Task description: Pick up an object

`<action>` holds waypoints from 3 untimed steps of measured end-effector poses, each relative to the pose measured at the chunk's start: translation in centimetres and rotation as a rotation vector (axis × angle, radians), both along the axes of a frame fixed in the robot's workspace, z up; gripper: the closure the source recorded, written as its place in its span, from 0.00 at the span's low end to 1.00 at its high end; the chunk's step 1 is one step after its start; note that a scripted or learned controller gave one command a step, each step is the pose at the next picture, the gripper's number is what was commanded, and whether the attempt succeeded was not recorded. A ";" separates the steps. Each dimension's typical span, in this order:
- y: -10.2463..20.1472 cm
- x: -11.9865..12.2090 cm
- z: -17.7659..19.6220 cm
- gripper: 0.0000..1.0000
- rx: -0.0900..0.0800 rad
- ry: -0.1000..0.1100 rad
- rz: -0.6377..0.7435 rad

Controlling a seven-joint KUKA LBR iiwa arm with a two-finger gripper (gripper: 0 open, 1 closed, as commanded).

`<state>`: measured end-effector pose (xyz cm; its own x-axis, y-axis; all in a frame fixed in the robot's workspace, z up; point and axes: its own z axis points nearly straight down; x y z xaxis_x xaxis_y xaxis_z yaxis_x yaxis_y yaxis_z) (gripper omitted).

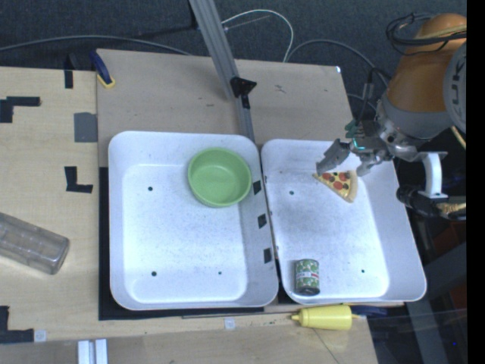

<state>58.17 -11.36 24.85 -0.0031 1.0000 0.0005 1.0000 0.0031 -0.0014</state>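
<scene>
Two white bins on bench. Right bin [379,279]: pizza slice toy [338,183] near far edge; green can [307,276] at near edge. Left bin [151,279]: green bowl [220,177] toward far right corner. Gripper [350,158] spread open just above slice, nothing held. Slice likely light, rigid plastic, flat and thin; best pinched across its narrow side edges, may slide on smooth floor

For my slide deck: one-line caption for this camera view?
Open two-finger gripper poised over toy pizza slice in right white bin.
</scene>
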 end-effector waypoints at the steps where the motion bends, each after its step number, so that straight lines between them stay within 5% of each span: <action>1: 0.0 0.0 0.0 0.00 0.000 0.000 0.000; 3: -0.5 -0.5 -12.8 0.00 0.000 0.007 -0.002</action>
